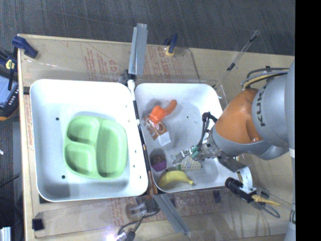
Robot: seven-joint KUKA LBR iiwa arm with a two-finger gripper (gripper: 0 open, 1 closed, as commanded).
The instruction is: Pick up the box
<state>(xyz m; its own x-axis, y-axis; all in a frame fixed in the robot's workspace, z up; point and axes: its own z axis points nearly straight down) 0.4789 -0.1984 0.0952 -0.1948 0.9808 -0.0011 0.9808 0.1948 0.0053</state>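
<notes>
Two shallow white bins are seen from above, set side by side on a wooden tabletop (75,59). The left bin (45,99) holds a green divided plate (95,147) with three compartments, lying flat near its middle.

In the right bin (200,97), the box (156,127), a small brown and white packet, lies near the left wall, just below and touching an orange carrot-shaped toy (161,112). Below the box, a small dark round cup (158,160) is placed, and a yellow banana (175,178) lies along the bin's front edge.

The grey arm (273,114), with its orange band, is extended in from the right over the right bin. Its pincer (190,157) is lowered just above the banana, well apart from the box. Whether the pincer is open or closed cannot be told, and nothing can be made out within it.
</notes>
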